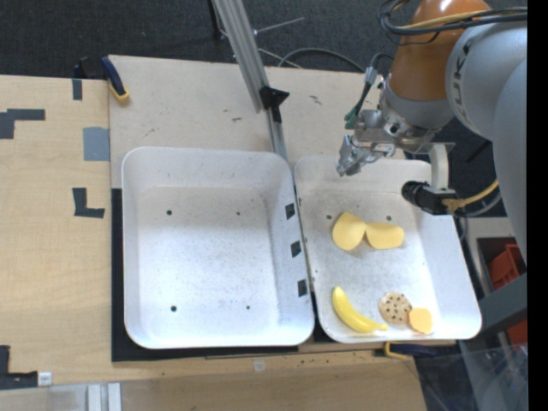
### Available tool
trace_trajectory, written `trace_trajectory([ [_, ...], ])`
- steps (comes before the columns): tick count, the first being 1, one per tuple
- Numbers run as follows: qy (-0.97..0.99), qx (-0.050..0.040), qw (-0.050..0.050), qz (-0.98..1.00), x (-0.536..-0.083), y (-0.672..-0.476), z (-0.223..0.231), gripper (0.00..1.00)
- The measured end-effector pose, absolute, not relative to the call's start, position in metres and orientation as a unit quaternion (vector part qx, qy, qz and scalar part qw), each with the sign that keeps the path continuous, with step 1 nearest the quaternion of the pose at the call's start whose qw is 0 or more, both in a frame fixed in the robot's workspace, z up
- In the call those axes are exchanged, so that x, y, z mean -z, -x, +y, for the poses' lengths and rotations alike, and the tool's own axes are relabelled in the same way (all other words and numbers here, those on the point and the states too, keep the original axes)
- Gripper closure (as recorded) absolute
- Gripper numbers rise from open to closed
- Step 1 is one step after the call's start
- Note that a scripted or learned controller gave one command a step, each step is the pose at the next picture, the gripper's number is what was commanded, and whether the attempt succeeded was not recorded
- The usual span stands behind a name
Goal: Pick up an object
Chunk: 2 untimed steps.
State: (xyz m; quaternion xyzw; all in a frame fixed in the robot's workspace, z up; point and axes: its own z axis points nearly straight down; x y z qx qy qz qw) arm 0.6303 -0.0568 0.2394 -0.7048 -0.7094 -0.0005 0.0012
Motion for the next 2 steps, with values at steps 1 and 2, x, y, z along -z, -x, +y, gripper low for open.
trace_trajectory([
  [1, 0.705, -0.0003, 0.002, -0.71, -0.235, -0.62, -0.001, 1.0],
  [2, 0.705, -0.0009, 0.002, -0.709, -0.222, -0.608, 0.053, 1.0],
])
